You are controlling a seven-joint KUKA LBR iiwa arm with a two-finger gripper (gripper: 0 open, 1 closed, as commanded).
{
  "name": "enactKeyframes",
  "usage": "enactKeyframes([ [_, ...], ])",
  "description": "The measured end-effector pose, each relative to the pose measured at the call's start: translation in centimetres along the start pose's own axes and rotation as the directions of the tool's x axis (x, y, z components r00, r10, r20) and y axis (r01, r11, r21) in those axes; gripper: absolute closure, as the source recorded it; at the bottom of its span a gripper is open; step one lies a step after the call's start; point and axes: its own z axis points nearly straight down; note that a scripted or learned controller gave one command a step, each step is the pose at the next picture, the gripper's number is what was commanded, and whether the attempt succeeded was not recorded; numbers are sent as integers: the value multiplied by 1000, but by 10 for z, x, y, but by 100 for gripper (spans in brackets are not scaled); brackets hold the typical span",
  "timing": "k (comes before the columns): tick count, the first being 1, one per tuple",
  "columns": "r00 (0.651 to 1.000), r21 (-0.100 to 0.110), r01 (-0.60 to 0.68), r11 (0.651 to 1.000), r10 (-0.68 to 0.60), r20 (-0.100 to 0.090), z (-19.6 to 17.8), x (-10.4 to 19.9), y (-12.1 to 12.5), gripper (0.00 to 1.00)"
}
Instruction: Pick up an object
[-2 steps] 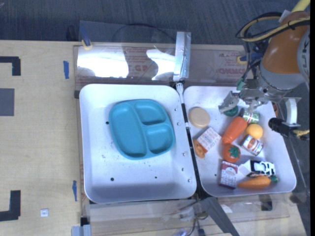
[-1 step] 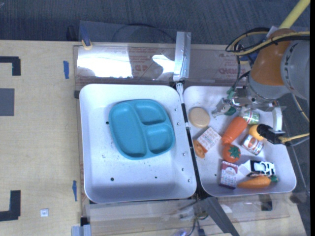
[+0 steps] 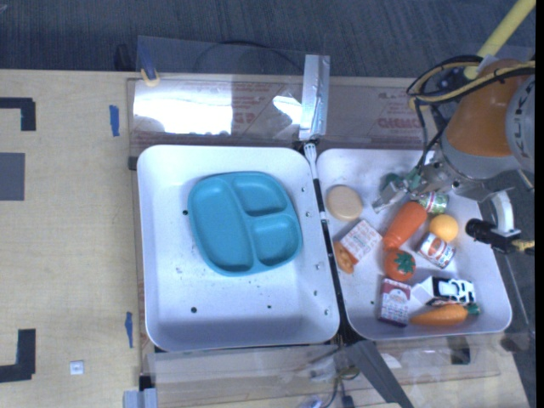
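Observation:
My gripper [image 3: 422,183] hangs over the far part of the right bin [image 3: 497,266], below the arm's orange band [image 3: 478,127]. It sits above a green item [image 3: 396,182] and a small can [image 3: 434,201]. Just in front lie an orange carrot [image 3: 405,224] and a yellow-orange fruit [image 3: 443,226]. A tan round bun [image 3: 344,201] rests at the bin's far left. Nothing is visibly lifted.
The right bin also holds a white packet [image 3: 360,240], a red-labelled can [image 3: 436,251], a tomato [image 3: 399,266], a red box [image 3: 393,301], a second carrot [image 3: 439,315] and a black-and-white toy [image 3: 455,291]. A blue divided plate [image 3: 245,222] lies in the left bin [image 3: 161,296].

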Motion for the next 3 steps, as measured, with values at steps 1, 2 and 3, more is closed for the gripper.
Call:
enactKeyframes([
  [1, 972, 44, 235, 971, -236, 6, -60, -27, -56, 0],
  [2, 972, 42, 233, 971, -234, 8, -69, -27, -54, 100],
  [3, 972, 43, 233, 971, -234, 7, -68, -27, -55, 0],
])
